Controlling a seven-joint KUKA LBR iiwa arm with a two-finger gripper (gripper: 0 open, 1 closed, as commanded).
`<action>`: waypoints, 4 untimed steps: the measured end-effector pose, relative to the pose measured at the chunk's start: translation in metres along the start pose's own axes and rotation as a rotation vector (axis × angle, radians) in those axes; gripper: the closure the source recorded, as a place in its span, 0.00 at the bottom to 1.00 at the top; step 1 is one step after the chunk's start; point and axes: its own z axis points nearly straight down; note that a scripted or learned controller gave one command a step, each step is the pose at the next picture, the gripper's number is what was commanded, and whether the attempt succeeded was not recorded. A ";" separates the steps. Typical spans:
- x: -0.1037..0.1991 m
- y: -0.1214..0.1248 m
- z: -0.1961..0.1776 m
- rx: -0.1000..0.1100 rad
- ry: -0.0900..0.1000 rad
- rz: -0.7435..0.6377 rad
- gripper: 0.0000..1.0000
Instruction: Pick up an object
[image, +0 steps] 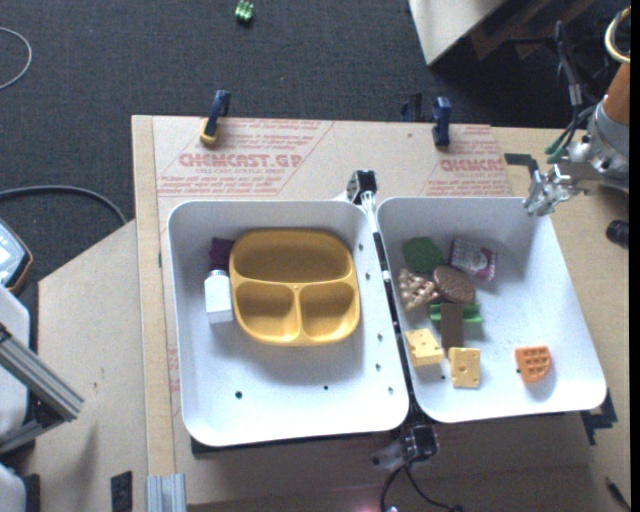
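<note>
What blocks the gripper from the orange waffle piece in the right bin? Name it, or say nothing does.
Nothing visible does. The gripper hangs over the right bin's far right corner. The orange waffle piece lies alone near the bin's near right side, apart from the cheese pieces and other toy food to its left.

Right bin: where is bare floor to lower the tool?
In the right bin, bare floor lies along the right wall above the orange waffle, and between the waffle and the cheese pieces. The left half is crowded with toy food. The tool sits at the bin's top right corner.
</note>
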 end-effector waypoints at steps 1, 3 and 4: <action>0.000 0.001 -0.018 0.003 0.002 0.000 1.00; 0.076 -0.076 -0.007 0.013 0.007 -0.001 1.00; 0.117 -0.110 -0.023 0.012 0.007 -0.002 1.00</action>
